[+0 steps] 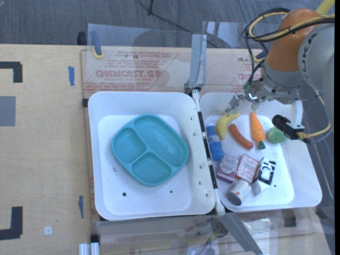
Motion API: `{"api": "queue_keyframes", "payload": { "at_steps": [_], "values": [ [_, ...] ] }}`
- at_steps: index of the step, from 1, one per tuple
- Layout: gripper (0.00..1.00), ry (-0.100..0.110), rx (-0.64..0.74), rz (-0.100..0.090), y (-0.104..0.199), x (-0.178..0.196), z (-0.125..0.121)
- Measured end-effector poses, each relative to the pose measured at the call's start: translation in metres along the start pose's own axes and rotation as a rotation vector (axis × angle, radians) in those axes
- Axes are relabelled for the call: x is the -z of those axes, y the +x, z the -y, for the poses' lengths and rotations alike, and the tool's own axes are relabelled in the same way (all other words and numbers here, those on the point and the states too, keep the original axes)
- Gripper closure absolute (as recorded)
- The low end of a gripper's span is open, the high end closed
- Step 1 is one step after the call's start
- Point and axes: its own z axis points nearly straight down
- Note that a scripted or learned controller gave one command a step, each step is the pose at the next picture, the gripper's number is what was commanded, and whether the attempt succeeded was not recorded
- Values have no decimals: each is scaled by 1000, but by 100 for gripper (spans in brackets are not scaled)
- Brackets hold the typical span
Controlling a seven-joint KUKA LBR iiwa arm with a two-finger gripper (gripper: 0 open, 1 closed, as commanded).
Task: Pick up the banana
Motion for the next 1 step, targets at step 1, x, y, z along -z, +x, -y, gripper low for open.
{"api": "queue_keyframes", "payload": {
  "at_steps": [1],
  "values": [
    [0,6,-360,-2,42,44,35]
  ]
}}
